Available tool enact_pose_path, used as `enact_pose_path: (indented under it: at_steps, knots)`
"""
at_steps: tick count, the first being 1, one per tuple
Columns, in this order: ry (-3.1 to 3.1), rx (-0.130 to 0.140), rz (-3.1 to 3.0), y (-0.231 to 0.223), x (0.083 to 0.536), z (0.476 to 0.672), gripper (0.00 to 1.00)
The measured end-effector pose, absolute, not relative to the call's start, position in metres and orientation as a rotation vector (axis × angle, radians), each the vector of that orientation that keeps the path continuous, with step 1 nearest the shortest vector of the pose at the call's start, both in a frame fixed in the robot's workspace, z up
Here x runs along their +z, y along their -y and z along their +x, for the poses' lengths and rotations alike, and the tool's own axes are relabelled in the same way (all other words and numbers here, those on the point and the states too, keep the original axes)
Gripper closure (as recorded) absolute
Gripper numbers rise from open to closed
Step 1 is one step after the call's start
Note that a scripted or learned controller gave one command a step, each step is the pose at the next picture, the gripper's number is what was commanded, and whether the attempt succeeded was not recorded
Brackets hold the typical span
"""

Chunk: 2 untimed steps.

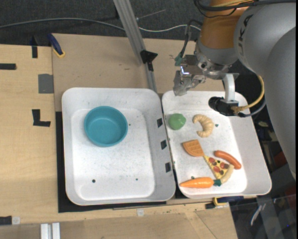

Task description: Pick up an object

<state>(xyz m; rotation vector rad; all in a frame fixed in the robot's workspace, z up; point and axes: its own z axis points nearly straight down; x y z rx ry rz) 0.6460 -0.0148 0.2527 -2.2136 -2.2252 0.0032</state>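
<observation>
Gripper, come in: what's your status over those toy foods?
Gripper at right bin's far left corner, nothing between fingers. Green toy nearest, croissant beside it. Nothing in the way.

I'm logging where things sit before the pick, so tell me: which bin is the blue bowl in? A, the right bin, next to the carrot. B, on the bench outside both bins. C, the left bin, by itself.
C: the blue bowl sits alone in the left bin, while the carrot and the other toy foods lie in the right bin.
</observation>
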Motion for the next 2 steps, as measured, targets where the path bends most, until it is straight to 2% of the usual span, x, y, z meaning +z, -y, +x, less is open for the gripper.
enact_pose_path:
  at_steps: [1, 2]
  knots:
    - [2.227, 0.001, -2.213, -0.035, 0.250, 0.651, 1.00]
    - [2.226, 0.004, -2.212, -0.091, 0.224, 0.652, 1.00]
